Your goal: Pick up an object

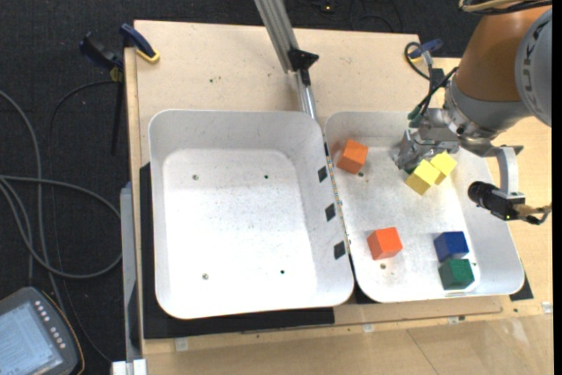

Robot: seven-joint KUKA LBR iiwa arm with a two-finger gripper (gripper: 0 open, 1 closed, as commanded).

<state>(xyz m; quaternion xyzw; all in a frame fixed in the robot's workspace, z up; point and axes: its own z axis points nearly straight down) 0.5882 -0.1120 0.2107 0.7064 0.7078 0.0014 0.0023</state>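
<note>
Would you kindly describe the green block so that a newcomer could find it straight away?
Look at the right bin of the two white ones, then at its near right corner. The green block sits there, right beside a blue block that lies just behind it. It is the sole green thing among orange, yellow and blue blocks.

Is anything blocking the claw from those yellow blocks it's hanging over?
Nothing visible does. The gripper sits right beside the two yellow blocks in the right bin, with no other object between them. The orange blocks, the blue block and the green block lie apart.
</note>
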